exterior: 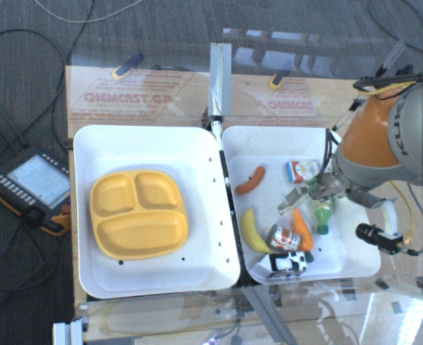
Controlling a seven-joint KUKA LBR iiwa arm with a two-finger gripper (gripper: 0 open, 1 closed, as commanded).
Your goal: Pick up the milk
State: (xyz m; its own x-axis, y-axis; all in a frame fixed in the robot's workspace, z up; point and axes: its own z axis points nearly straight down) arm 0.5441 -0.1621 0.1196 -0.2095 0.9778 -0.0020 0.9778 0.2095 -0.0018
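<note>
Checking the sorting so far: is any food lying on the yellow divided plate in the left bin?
No. The yellow divided plate has nothing on it; the banana, sausage and carrot lie in the right bin.

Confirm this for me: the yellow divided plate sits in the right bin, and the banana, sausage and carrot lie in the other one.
Not quite. The camera view shows the yellow divided plate in the left bin, not the right. The banana, sausage and carrot lie in the right bin.

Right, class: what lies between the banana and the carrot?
In the camera view, a red-and-white can lies between the banana and the carrot.
</note>
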